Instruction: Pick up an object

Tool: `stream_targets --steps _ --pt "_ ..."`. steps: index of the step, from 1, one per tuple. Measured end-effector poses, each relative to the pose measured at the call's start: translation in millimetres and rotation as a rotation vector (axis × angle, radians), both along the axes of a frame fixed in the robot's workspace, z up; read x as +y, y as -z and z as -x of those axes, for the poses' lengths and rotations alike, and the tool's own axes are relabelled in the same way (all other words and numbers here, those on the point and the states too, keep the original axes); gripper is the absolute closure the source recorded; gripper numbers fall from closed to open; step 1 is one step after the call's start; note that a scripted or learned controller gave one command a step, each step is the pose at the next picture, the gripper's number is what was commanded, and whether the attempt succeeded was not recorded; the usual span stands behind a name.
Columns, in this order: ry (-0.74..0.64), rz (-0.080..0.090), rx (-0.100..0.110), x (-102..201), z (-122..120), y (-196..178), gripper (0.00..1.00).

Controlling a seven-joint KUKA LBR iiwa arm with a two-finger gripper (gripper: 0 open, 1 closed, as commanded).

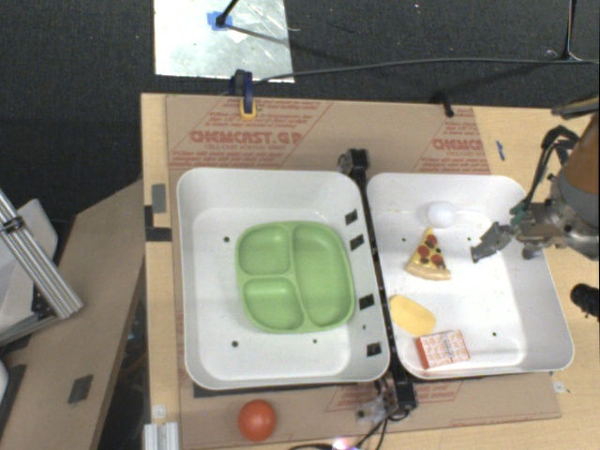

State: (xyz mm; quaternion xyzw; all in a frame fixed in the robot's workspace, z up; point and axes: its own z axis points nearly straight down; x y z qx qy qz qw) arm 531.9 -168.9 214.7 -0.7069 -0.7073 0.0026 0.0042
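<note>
Where 2 white bins [281, 190] meet on cardboard [309, 129], hand [489, 244] state unclear.

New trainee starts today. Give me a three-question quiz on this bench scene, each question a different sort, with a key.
1. True or false: the green divided plate lies in the left bin.
2. Multiple choice: which item in the right bin lies nearest the gripper?
A. the red and white packet
B. the pizza slice
C. the yellow piece
3. Fill in: the orange ball rests outside both bins, in front of the ____ bin.

Key: 1 true; 2 B; 3 left.
</note>
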Motion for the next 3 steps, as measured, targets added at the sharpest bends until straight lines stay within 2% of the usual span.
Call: stream_targets --steps 1,2,3 --pt "-0.003 0.002 -0.011 0 -3 -6 0.0" --pt "-0.001 0.001 -0.006 1 6 53 0.0" --pt "-0.001 0.001 -0.007 10 2 112 0.0"
